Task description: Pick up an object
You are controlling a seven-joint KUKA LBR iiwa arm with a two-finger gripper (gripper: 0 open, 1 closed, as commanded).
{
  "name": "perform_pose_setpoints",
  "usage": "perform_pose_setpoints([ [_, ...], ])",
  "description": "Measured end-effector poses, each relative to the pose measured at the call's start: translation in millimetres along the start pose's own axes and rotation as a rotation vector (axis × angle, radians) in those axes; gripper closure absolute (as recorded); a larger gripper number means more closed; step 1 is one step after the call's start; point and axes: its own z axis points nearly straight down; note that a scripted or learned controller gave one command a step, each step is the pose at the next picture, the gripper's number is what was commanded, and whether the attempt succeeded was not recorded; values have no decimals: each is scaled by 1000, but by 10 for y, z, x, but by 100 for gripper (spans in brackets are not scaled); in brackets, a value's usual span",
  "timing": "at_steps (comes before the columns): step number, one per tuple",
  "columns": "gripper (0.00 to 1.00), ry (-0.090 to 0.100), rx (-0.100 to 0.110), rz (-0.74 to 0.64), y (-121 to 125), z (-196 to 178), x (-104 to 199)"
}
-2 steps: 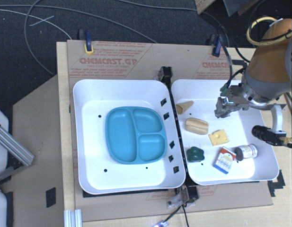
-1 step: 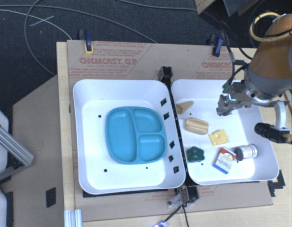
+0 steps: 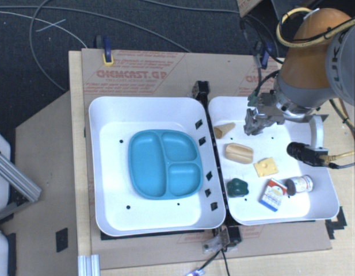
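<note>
Cardboard-topped bench, right bin [image 3: 315, 209] busy. Gripper [image 3: 253, 125] hovers over it — jaw state I can't tell. Bread roll [image 3: 239, 153] lies just below-left of the jaws; I'd centre over it before descending.

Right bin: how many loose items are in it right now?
6: wedge near the divider, bread roll, cheese, green piece, small box, jar. The arm may hide more.
</note>
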Motion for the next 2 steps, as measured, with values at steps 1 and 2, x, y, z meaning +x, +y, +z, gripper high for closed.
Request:
perform_pose_setpoints([
  [1,100,0,-1,-1,132,-73,578],
  [2,100,-1,1,1,222,44,1119],
])
